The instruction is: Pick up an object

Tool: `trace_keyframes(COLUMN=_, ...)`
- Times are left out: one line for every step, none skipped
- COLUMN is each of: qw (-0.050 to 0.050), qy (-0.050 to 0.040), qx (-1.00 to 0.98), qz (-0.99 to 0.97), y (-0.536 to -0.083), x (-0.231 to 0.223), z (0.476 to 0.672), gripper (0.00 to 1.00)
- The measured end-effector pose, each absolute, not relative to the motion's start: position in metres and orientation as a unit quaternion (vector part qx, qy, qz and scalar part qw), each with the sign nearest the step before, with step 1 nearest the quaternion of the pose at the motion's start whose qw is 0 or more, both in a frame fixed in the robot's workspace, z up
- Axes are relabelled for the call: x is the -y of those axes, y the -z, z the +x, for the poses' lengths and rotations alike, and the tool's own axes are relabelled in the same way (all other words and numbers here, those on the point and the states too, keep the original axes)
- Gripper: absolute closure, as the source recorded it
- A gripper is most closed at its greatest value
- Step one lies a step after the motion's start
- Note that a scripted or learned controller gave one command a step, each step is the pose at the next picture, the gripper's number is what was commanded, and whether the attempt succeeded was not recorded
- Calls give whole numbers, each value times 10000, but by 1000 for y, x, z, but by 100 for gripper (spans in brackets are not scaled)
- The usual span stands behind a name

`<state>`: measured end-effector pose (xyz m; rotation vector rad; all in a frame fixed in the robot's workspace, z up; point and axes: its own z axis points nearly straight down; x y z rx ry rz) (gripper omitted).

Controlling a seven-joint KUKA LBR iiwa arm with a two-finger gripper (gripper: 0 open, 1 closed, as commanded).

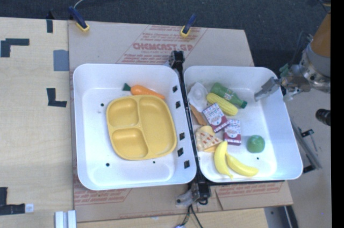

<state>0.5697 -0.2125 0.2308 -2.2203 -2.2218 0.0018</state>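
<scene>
Camera view: gripper point(267, 88) over the right bin's point(284, 130) far right edge.
Whether it is open or closed, I cannot tell; green ball point(256, 143) lies below it, bananas point(231, 161) lower left.

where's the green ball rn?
In the camera view, the green ball lies in the right bin, toward its near right part, just right of the small red-and-white cartons and above the bananas.

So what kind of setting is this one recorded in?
Probably a robotics lab bench set up for grasping trials: two white bins clamped side by side on cardboard, toy food like a banana and a yellow divided plate.
</scene>
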Motion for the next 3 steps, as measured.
trace_keyframes(qw=-4, qy=11, qx=7078, qz=-7064, y=-87, x=163, z=572, gripper=0)
trace_keyframes(qw=-29, qy=9, qx=7074, qz=-7068, y=-96, x=165, z=572, gripper=100)
trace_keyframes(qw=-27, qy=9, qx=7075, qz=-7067, y=-96, x=164, z=572, gripper=0)
